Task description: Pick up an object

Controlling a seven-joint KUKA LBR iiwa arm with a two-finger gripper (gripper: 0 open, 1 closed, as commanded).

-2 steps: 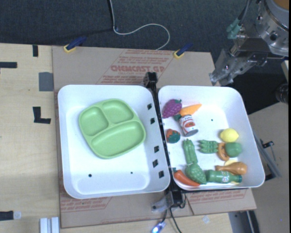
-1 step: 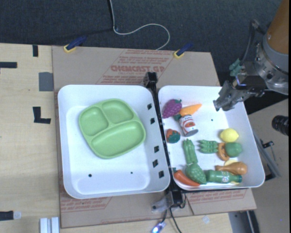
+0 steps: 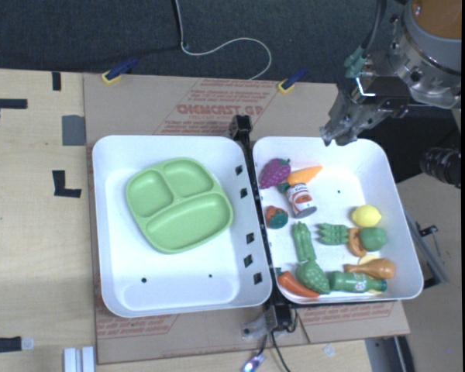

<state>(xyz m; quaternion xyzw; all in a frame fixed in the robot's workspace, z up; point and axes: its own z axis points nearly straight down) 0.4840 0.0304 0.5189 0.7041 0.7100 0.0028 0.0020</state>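
Observation:
My gripper [image 3: 337,136] hangs over the far edge of the right bin [image 3: 372,155], fingers pointing down, with nothing seen between them. Below it in that bin lie toy foods: a purple grape bunch [image 3: 274,172], an orange carrot [image 3: 305,173], a small red-labelled can [image 3: 301,199], a yellow lemon [image 3: 366,215], and several green and orange vegetables toward the near edge. The gripper is up and to the right of the carrot, apart from every toy.
The left bin [image 3: 112,208] holds a green divided plate [image 3: 179,204]. A black clip joint [image 3: 242,126] sits between the bins at the far side. A white cable [image 3: 217,49] loops on the dark cloth behind the bench.

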